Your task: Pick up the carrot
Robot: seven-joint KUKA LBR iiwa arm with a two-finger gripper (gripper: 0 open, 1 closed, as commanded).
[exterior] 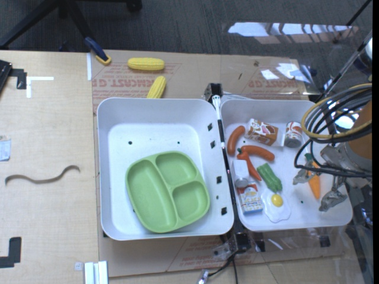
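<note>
I am at the grab step. My gripper point(317, 189) hangs low at the right end of the right bin point(278, 216), and the carrot point(315, 186) is right there, a short orange piece standing up and down between the two fingers. The fingers are spread wide, one on each side of the carrot, and I see a gap on both sides, so I do not think it is held yet.

Next, I think the fingers need to squeeze in on the carrot and then lift straight up. The carrot is small, so the squeeze has to land on its middle or it may pop out.

Room is tight on the right. The bin wall is just beside the gripper, so I would not slide that way. To the left there is bare white floor, then the egg point(276, 201) and the green pepper point(269, 176) near by. The sausages point(256, 152) and the can point(293, 134) sit farther off, toward the far side. Up is the open way out.

The left bin point(112, 158) has a green tray point(169, 190) in it, well apart from my work.
</note>
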